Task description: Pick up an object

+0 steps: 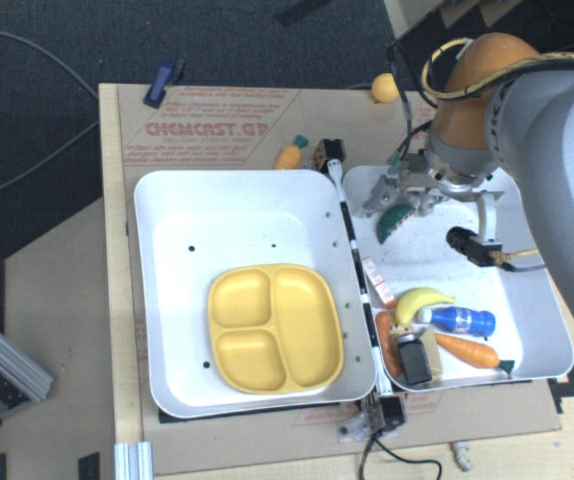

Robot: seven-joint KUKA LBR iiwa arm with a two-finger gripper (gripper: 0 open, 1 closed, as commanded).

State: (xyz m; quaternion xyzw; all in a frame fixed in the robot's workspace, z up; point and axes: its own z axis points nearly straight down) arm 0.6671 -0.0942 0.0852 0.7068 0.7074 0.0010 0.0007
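Robotics lab setup. Worktop (217, 118) is a board still under printed protective film, sitting on dark carpet (167, 18). Loose cables (27, 48) trail on the floor, aluminium framing (2, 363) at lower left. Two white bins (167, 268) hold toy plastic food and a yellow divided plate (272, 328); grey industrial arm (552, 148) overhead.

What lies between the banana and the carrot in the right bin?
In the camera view, a blue bottle lies between the banana and the carrot, in the right bin.

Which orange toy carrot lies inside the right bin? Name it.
The long orange toy carrot beside the blue bottle, inside the right white bin. The small carrot lies outside, on the cardboard.
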